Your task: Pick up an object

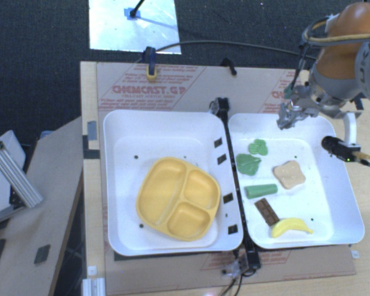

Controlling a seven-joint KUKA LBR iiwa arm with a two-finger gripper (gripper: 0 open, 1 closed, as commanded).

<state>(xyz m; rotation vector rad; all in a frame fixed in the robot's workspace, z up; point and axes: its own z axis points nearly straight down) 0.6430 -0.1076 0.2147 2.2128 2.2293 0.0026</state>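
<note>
Camera view from above: gripper, finger state impossible to tell, hangs at the right bin's upper edge, while the banana, at lower right, probably light, smooth and stiff, is best pinched across its middle.

Legible markings: one brand print on the protective sheet.

The sheet lying on the surface under both bins carries red lettering reading "CHEMCAST GP" beyond the left bin. A second, partly cut-off red print of the same pattern appears near the right bin's far corner; its characters cannot be read fully.
</note>
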